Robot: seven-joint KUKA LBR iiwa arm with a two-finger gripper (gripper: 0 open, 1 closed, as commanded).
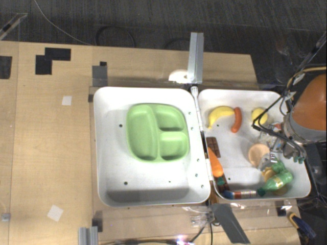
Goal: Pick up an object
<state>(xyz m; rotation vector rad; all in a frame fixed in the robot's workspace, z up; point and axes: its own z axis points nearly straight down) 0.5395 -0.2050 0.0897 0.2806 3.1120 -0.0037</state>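
The right bin [232, 175] holds several toy foods. At its far side lie a yellow banana [219, 115], a red sausage [236, 120] and a yellow lemon [259, 115]. A brown bar [212, 147] and an orange carrot [215, 163] lie along the left wall. A tan cup-like piece [258, 153] sits right of centre, with a green and yellow object [279, 178] in the near right corner. My gripper [272, 158] hangs low over the bin's right side, between the tan piece and the green object. Its tip is partly hidden by cables and metal parts.
The left bin [110, 177] holds a green divided plate [156, 131]. A marker-like stick [240, 193] lies along the right bin's near wall. A metal post [195, 57] stands behind the join of the bins. The arm's orange band [312, 103] overhangs the right rim.
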